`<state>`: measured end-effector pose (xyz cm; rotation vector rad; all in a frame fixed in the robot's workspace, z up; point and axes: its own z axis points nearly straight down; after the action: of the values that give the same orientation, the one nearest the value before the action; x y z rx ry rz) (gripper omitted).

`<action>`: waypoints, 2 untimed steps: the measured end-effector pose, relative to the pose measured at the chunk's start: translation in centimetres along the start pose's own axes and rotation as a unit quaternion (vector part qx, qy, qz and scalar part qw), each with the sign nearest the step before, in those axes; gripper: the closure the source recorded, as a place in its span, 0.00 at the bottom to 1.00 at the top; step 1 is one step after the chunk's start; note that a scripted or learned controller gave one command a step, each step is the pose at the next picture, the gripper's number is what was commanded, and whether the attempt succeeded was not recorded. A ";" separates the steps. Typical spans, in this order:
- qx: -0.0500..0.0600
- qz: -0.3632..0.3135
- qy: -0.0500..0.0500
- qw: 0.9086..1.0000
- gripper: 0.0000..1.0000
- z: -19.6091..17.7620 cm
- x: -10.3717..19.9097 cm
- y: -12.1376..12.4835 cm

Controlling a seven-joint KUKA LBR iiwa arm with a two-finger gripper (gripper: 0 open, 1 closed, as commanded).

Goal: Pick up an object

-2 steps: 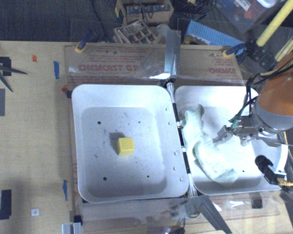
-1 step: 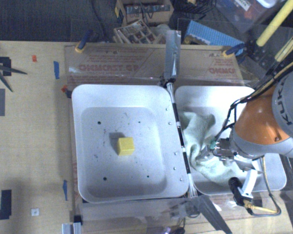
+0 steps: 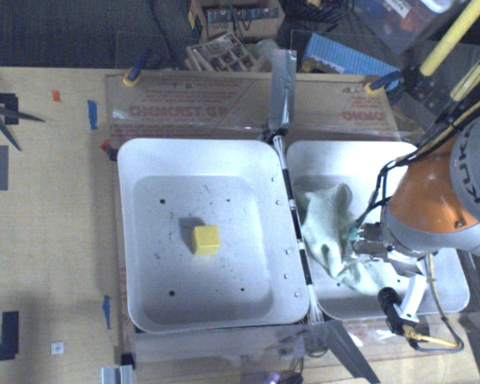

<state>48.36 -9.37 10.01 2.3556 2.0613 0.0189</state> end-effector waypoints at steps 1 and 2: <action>0.008 0.162 -0.003 0.987 1.00 -5.8 -1.3 3.4; 0.009 0.345 -0.004 0.938 1.00 -5.6 -2.2 5.5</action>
<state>53.46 -12.24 15.66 2.9341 1.1258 -0.0046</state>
